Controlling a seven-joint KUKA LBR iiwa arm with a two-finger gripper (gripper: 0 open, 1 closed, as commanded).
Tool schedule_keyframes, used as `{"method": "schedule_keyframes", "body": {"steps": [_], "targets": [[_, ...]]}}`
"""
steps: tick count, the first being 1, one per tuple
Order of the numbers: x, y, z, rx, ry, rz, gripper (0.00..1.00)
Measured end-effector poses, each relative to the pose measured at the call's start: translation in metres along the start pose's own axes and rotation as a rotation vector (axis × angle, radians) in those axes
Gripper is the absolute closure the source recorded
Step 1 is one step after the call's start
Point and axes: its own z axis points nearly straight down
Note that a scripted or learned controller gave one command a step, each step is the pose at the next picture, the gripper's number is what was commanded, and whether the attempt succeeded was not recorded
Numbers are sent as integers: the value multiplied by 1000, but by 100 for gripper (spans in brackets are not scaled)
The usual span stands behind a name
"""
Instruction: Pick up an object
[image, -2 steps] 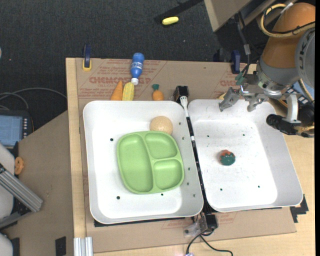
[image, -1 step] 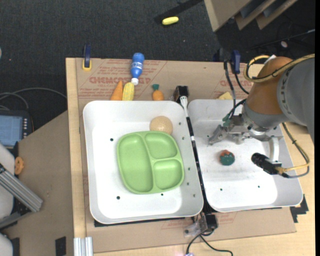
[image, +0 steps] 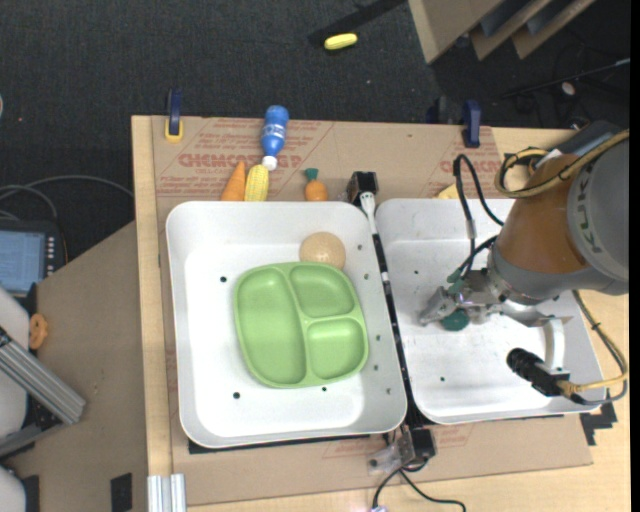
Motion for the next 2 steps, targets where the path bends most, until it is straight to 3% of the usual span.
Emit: {"method": "schedule_keyframes", "body": {"steps": [1, 2], "targets": [[-1, 3, -11, -9, -3, 0, 100], [74, 16, -106, -18, -1, -10, 100]]}}
